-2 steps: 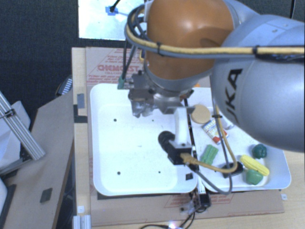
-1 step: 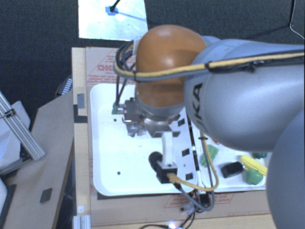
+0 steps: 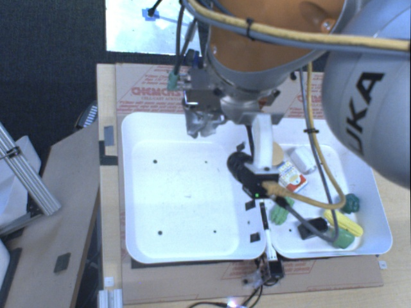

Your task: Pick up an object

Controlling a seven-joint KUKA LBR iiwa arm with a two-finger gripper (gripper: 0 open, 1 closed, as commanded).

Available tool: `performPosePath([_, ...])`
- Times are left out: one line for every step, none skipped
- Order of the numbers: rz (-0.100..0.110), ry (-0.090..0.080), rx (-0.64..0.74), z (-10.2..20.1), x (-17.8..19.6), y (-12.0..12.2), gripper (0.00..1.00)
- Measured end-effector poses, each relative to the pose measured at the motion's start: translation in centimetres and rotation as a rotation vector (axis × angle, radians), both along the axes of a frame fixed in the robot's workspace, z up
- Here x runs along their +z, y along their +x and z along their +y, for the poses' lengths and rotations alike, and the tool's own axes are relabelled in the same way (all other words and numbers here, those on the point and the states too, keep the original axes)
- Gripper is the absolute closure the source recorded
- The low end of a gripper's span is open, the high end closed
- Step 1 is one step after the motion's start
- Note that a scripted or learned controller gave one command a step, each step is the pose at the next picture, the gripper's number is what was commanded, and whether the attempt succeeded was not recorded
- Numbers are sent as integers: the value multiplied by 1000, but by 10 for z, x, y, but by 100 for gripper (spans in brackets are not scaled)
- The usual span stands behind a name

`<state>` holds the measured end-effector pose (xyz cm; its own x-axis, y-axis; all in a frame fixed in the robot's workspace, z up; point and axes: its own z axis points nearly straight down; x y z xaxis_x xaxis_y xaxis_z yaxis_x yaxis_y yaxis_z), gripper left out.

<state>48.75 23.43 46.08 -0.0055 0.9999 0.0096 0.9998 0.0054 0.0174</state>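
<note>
My gripper (image 3: 204, 124) hangs low over the far edge of the left bin (image 3: 173, 197), close to the divider between the bins. Nothing shows beneath it but the bin's white floor. The right bin (image 3: 380, 235) holds the loose objects: a red, white and yellow packet (image 3: 293, 177), a white piece (image 3: 302, 160), a green piece (image 3: 280, 214), a dark green piece (image 3: 350, 203), a yellow piece (image 3: 345, 224), a black piece (image 3: 312, 228) and a tan disc (image 3: 277, 153). The arm's wrist and orange band (image 3: 276, 18) hide the right bin's far part.
A black camera mount and yellow cable (image 3: 302, 199) trail from the wrist over the divider and the right bin. Cardboard (image 3: 148, 88) lies under both bins. A metal rail (image 3: 26, 178) leans at the left, off the bench.
</note>
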Motion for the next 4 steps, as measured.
performPosePath([27, -14, -5, 0, -133, 0, 100])
performPosePath([22, -11, -5, 0, -194, -2, 100])
performPosePath([17, -8, -3, 0, -180, 0, 100])
performPosePath([16, -7, -1, 1, -169, 0, 100])
